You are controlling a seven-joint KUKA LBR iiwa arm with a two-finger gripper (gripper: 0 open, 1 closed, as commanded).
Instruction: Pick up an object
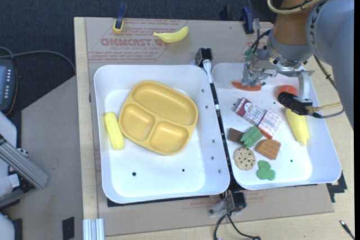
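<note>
While low, hand (253, 77) above carrot (246, 86)

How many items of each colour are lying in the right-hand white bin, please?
Orange or red: 3, flat orange piece, red round piece, orange waffle
Green: 2
Yellow: 1, corn cob
Brown: 2
Red-white packet: 1
Total: 9

- Your grey KUKA arm (336, 19) reaches in from the right side of the camera view, its thick link filling the upper right corner.
- The orange band (301, 0) sits just above the wrist, which points steeply downward.
- Your two-finger gripper (254, 77) hangs low at the wrist's end, left of the arm's bulk.
</note>
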